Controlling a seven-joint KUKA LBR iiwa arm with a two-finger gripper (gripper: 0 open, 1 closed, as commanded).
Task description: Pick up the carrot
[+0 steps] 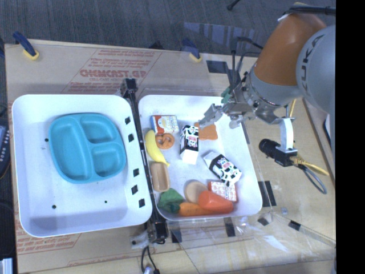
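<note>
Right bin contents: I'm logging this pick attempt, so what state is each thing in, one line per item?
Carrot: lying flat at the bin's near edge, untouched.
Claw: above the bin's far side, over an orange wedge.
Banana: lying along the left wall.
Cow-print carton: upright.
Second cow-print carton: tipped on its side.
Blue tray: flat in the left bin.

Left bin (28, 153): blue divided tray (86, 146), centred. Right bin (251, 170): banana (153, 147) at 9 o'clock, two cow-print cartons (190, 138) (224, 169) centre and 4 o'clock, hot dog bun (160, 177) at 7 o'clock, juice box (163, 123) at 11 o'clock.
</note>
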